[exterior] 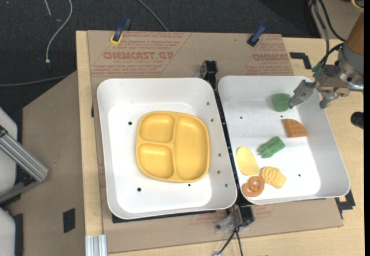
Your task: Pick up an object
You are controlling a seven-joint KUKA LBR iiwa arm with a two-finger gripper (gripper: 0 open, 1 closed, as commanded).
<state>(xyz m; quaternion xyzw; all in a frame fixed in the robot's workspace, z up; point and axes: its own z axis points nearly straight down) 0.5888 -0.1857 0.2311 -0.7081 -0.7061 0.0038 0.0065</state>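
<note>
My gripper hangs over the far right part of the right bin, open, with nothing between its fingers. One finger sits just right of a small round green piece. Nearer the front lie an orange waffle-like piece, a long green piece, a pale yellow oval, a ridged yellow piece and a brown pretzel ring.
The left bin holds a yellow divided plate. Both bins rest on a cardboard sheet held by blue clamps at the back. Cables and cardboard boxes lie beyond the bench.
</note>
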